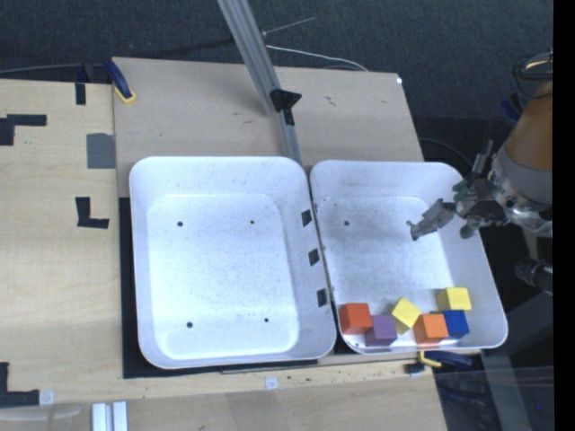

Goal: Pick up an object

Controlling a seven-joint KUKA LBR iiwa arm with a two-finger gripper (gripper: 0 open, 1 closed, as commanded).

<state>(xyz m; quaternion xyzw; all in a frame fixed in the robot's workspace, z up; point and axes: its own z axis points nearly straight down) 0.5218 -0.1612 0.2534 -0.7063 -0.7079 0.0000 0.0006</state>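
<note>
Gripper (442, 221) hangs over the right bin (377, 180), toward its 3 o'clock side, with its 2 fingers spread apart and nothing between them; one finger (425, 224) points toward 9 o'clock over bare bin floor. The arm (530, 151) enters from 3 o'clock.

All 6 blocks are bunched along the bin's 6 o'clock wall, well apart from the gripper: an orange block (356, 317) at the 7 o'clock corner, a purple block (384, 328) touching it, a yellow block (406, 312) just beside that, then a second orange block (432, 327), a blue block (455, 322) and a second yellow block (457, 298) toward 5 o'clock. The left bin (216, 173) sits alongside at 9 o'clock.

The step in hand looks like the approach, so target choice matters most. The first yellow block seems the best pick, since its 12 o'clock side is free. Travel toward 6 o'clock, line the fingers so they straddle 2 free faces, and descend straight. The crowded neighbours and the nearby wall risk a finger landing on top of a block, so keep the jaws wide until fully down.
</note>
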